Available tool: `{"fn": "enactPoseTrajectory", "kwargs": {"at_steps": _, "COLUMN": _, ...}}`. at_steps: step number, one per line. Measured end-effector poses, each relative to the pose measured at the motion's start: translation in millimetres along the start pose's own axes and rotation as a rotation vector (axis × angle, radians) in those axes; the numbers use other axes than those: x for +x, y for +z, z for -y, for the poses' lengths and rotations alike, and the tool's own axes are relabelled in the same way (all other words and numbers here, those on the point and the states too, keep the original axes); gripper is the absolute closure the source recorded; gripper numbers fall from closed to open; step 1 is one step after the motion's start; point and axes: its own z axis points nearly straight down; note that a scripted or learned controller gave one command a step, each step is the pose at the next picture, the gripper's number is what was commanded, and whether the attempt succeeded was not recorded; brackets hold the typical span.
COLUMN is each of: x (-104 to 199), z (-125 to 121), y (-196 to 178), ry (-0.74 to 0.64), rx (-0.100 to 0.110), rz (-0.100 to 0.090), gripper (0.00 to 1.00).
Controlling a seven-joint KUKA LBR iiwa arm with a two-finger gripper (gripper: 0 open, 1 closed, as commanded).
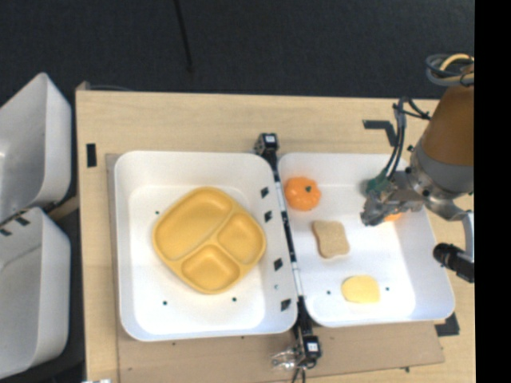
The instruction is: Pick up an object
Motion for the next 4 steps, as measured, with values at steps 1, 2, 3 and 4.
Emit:
{"fn": "enactPoseTrajectory", "kwargs": {"at_steps": 1, "x": 42, "z": -15, "y": -3, "ry": -0.001, "rx": 0.0, "rz": -0.001, "gripper": 1.0}}
{"fn": "enactPoseTrajectory", "kwargs": {"at_steps": 2, "x": 99, "z": -39, "y": 3, "ry": 0.0, "rx": 0.0, "rz": 0.0, "gripper": 1.0}}
{"fn": "enactPoseTrajectory", "kwargs": {"at_steps": 3, "x": 139, "z": -62, "y": 9, "ry": 0.0, "rx": 0.001, "rz": -0.001, "gripper": 1.0}}
{"fn": "enactPoseTrajectory", "kwargs": {"at_steps": 4, "x": 196, "z": -81, "y": 1, "ry": -0.002, "rx": -0.001, "rz": -0.003, "gripper": 1.0}}
